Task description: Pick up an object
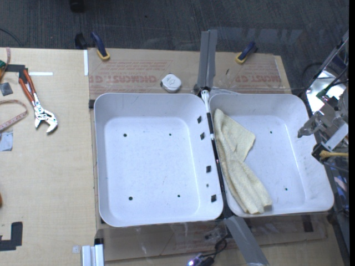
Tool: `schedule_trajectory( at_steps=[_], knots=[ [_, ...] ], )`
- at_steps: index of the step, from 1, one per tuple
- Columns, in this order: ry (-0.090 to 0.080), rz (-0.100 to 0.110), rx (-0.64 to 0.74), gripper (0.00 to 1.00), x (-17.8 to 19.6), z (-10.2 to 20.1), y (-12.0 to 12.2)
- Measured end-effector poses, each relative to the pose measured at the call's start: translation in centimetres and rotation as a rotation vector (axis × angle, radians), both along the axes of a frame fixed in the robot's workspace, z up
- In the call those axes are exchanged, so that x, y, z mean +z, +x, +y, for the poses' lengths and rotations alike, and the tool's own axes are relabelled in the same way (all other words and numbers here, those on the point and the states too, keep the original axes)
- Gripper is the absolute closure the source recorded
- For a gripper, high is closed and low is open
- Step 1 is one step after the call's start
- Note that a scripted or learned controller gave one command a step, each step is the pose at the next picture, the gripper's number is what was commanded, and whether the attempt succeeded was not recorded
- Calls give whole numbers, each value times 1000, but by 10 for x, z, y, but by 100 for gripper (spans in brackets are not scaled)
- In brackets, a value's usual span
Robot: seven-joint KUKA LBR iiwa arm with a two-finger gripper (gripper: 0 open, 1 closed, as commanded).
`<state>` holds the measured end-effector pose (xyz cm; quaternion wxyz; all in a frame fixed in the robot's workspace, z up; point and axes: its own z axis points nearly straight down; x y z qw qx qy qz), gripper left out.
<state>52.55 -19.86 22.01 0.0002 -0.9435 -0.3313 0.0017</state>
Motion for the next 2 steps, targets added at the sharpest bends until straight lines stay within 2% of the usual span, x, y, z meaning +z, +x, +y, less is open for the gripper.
schedule_trajectory(
  at_steps=[1,2],
  knots=[
    [0,-1,154,0,43,41,14],
    [2,3,126,0,-11,30,10]
  ],
)
